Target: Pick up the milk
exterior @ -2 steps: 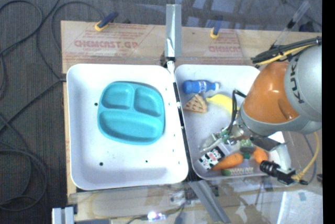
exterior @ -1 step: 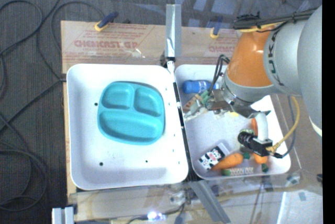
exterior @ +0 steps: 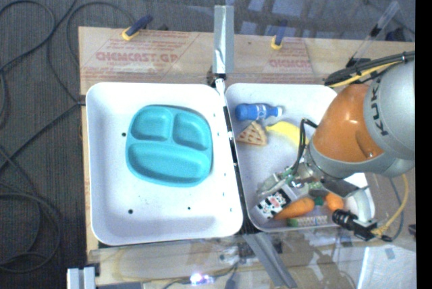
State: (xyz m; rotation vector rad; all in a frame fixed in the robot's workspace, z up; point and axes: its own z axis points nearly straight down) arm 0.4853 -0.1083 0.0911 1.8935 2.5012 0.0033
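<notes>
1. Far left, the worktop shows as a flat tan board with faded red lettering, a yellow-and-blue clamp on its back edge.
2. The left bin is smooth white plastic with rounded corners; in it lies a glossy turquoise divided plate, three compartments, rounded outline.
3. Into the right bin: near the back, a blue bottle on its side, just beside a tan waffle wedge and a yellow banana partly hidden under the arm.
4. At the front, the small white milk carton with dark print lies touching an orange carrot.
5. The gripper sits low, just above the milk carton; its metal tip is tangled with wires and the grey-and-orange arm covers it, so its spread I cannot tell.
</notes>
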